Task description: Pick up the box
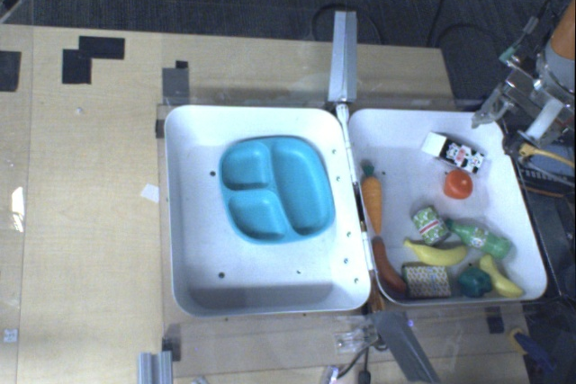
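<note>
The box (454, 152) is small and white, with black and red print on its right half. It lies flat in the back part of the right bin (396, 135). My gripper (515, 123) hangs over the bin's back right corner, to the right of the box and slightly behind it. It is apart from the box. The fingers stand open with nothing between them.
An orange-red round piece (458, 184) sits just in front of the box. A carrot (371, 202), green can (431, 225), green bottle (477, 236), banana (435, 253) and other toys crowd the front. The left bin (193, 265) holds a blue divided tray (274, 187).
</note>
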Action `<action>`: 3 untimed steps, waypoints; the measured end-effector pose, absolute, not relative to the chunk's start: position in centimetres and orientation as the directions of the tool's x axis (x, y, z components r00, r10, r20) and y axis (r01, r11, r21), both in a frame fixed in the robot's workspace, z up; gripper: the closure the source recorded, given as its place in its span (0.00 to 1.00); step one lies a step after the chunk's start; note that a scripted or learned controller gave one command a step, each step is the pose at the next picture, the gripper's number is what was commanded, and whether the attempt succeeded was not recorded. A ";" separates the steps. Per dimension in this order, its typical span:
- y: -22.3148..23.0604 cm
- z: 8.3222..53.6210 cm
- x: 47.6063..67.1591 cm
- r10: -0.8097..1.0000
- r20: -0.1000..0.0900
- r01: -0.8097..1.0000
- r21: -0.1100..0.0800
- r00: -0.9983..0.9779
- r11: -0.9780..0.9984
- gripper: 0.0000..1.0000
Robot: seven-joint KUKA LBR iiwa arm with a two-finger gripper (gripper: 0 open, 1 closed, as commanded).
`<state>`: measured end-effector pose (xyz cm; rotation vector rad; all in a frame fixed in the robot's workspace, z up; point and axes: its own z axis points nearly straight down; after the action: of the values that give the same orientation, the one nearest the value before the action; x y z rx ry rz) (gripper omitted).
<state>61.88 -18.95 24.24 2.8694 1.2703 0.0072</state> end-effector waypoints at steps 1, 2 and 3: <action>-18.7 14.7 59.7 0.728 0.001 0.728 0.001 0.686 -0.686 0.00; -14.7 9.5 56.6 0.771 0.002 0.771 0.001 0.637 -0.637 0.00; -19.8 14.9 60.4 0.798 0.002 0.798 0.006 0.603 -0.603 0.00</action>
<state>60.43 -19.75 14.86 2.8089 1.3984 0.0074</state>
